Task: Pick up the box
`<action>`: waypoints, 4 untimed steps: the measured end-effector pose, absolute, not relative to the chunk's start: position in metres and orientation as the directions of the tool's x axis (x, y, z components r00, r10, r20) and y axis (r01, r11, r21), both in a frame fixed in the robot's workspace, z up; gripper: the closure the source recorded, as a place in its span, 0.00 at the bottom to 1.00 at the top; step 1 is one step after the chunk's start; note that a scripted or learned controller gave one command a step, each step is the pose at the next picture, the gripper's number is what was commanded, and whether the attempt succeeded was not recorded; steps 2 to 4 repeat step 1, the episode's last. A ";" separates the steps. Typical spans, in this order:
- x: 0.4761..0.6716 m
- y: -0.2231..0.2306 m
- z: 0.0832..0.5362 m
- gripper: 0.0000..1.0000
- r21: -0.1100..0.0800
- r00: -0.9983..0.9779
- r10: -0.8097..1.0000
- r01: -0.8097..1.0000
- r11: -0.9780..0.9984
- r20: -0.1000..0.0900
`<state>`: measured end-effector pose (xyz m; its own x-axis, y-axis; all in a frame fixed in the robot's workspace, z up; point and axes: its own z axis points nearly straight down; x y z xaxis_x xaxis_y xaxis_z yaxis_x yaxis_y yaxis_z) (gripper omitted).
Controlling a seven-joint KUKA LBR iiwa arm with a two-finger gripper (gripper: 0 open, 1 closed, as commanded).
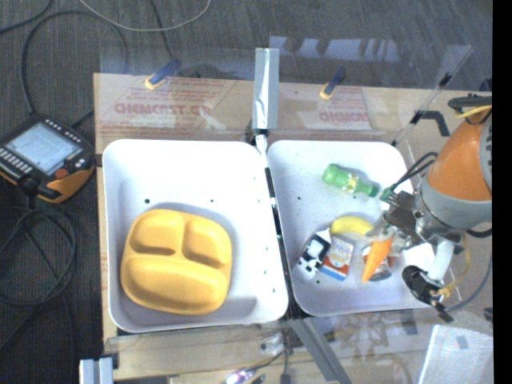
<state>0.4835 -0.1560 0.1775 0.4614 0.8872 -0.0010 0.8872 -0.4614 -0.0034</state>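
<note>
Box [342, 258], small and white with an orange-red panel and a blue lower edge, lies flat near the front of the right-hand bin [304, 174]. Touching its left side is a little black-and-white cow figure [313, 257]. Just to the right of the box an orange carrot-shaped toy [374, 261] stands tilted, with the gripper [392, 242] directly over its upper end; whether the claw is spread or closed cannot be told, since the wrist hardware hides it. A yellow banana-like piece [350, 227] sits just behind the box, touching its top edge. Further back, a green bottle [350, 180] lies on its side, well apart from the box. The grey arm with its orange band [462, 170] comes in over the bin's right rim. In the left-hand bin [160, 158] rests a yellow divided tray [177, 261], near the front.
</note>
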 end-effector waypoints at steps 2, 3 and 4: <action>0.494 -0.181 0.173 1.00 -0.002 0.447 0.894 0.894 -0.447 -0.001; 0.494 -0.181 0.173 1.00 -0.002 0.447 0.894 0.894 -0.447 -0.001; 0.494 -0.181 0.173 1.00 -0.002 0.447 0.894 0.894 -0.447 -0.001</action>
